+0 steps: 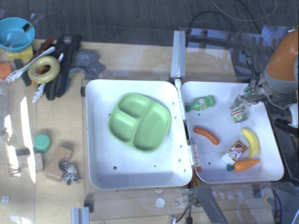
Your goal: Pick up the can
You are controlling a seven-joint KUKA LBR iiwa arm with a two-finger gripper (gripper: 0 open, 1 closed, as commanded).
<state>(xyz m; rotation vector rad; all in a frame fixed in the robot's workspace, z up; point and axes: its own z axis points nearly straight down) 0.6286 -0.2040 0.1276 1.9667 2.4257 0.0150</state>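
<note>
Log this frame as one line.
gripper over right bin far side | can just below it, grasp unclear | green plate in left bin

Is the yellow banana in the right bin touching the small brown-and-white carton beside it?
Touching. In the camera view, the yellow banana lies right against the upper right edge of the small brown-and-white carton, with no white bin floor showing between them.

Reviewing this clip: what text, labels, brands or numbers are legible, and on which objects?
No text can be read.
Green bottle: label too blurred.
Can under the gripper: print too small.
Small carton beside the banana: picture visible, wording illegible.
Strip between the bins: red marks, unreadable.
</note>
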